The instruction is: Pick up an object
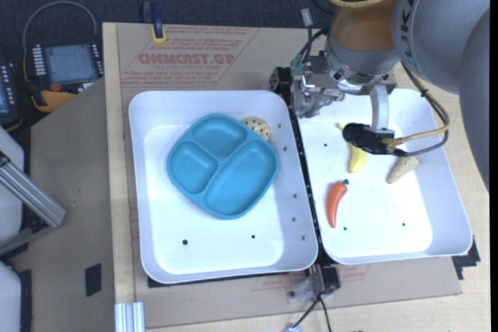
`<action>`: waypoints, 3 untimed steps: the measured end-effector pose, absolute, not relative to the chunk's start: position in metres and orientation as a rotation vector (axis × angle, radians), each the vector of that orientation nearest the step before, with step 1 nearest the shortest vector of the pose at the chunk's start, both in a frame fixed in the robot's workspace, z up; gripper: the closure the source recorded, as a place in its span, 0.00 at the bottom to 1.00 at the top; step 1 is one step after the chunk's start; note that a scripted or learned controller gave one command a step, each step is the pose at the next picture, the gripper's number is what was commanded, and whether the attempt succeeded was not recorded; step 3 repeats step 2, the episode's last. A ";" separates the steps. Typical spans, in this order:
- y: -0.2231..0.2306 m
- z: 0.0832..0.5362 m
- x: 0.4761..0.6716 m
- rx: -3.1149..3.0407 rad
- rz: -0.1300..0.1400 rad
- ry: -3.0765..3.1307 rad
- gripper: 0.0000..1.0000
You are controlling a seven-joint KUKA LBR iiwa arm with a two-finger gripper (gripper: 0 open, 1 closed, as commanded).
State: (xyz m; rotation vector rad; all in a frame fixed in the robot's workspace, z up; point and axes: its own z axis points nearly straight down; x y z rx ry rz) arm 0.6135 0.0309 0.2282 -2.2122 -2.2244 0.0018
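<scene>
Where arm overhangs: gripper grip unreadable | cookie half-hidden by blue plate

Bright, even overhead light. The 2 white bins look nearly blown out, with little surface detail. Soft, short shadows sit under the blue plate and the arm. Dark floor at top is dim. Focus is slightly soft overall; arm close to the lens looks blurrier.
</scene>
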 end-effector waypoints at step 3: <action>0.075 0.233 0.599 -2.219 0.002 -2.221 0.00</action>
